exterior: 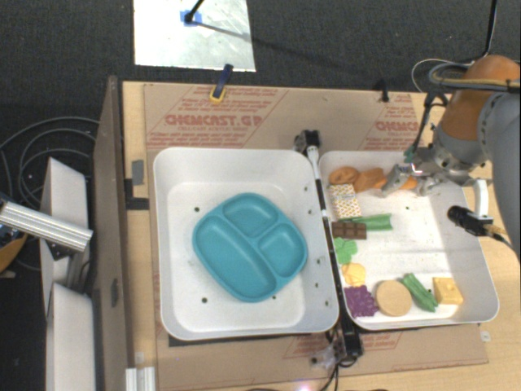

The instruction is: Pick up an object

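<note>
Your hand [411, 177] hovers at the right bin's [468, 255] far edge; the orange piece [370, 179] lies just left. Finger state: can't tell.

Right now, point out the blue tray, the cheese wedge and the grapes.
Blue tray [248, 247]: camera view, its long compartment.
Cheese wedge [446, 290]: camera view, middle of its top face.
Grapes [360, 300]: camera view, centre of the bunch.

Single fixed camera, mounted above worktop [244, 108], looking down at slant. Moderate range: both white bins [175, 218] fully in frame, floor beyond. Arm [480, 96] enters from frame right.
</note>
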Robot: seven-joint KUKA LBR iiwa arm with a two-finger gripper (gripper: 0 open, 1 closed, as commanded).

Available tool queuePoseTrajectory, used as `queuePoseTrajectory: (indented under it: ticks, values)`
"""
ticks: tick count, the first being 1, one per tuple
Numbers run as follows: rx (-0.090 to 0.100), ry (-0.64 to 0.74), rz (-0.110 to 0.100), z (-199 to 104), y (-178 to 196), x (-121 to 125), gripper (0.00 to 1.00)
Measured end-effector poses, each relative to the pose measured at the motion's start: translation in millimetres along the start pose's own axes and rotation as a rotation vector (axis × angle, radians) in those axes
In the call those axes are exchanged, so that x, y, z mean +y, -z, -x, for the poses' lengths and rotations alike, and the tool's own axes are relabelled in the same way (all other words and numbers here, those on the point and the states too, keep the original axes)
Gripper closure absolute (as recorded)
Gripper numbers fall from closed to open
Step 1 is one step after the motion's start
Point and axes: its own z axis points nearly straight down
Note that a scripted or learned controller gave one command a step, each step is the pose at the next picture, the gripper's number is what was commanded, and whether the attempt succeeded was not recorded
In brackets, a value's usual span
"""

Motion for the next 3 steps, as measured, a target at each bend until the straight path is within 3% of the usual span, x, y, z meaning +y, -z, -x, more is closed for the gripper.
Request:
queuePoseTrajectory:
  ticks: [3]
  values:
    - [-0.001,-0.001,0.005,-14.8,0.7,1.0,0.0]
